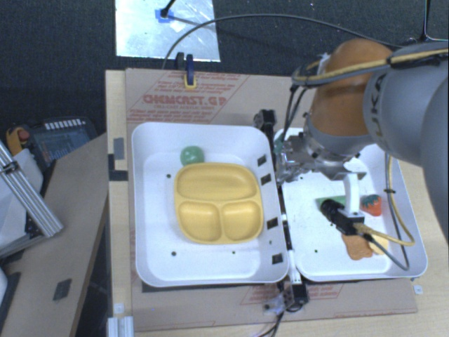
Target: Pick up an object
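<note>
— Where are the things to pick up?

— Most of them lie in the right bin. A small red-orange thing is near the far right side of it. A green piece lies to the left of that, toward the middle of the bin, and part of it is hidden. A flat brown-orange piece lies closer to the front edge, apart from the other two.

— And the gripper?

— The gripper is low over the left side of the right bin, just beside the wall between the two bins. It is well apart from the red-orange thing and the brown-orange piece, and nearer to the green piece. The thick wrist of the arm covers it from above, so I cannot tell if it is open, closed, or grasping something.

— What is in the other bin?

— The left bin has a yellow plate with three compartments, about in the middle. A green lump sits just behind the plate, touching its far edge or very close to it.

— And around the bins?

— Both bins stand on a cardboard sheet with red letters. Behind it, a shiny sheet lies on the dark floor.
</note>
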You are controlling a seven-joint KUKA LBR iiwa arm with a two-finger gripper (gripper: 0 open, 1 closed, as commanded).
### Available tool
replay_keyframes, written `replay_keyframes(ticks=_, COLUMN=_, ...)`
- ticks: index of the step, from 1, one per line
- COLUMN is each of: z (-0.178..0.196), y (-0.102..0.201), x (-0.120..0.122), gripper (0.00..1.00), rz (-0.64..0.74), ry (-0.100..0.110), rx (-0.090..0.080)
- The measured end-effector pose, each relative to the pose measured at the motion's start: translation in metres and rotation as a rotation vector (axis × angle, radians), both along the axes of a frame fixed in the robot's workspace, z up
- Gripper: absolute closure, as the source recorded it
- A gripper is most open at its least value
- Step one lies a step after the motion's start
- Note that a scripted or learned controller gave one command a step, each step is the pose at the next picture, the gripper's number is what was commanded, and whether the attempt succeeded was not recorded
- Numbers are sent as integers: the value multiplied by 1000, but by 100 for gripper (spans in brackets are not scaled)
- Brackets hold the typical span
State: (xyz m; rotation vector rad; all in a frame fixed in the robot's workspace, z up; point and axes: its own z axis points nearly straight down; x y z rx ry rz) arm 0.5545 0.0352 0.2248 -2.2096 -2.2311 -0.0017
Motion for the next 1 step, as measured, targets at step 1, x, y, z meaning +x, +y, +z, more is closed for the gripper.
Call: replay_keyframes(ticks=1, z=-6, y=45, x=-20, gripper=100, rz=-1, ry=1, rx=-1)
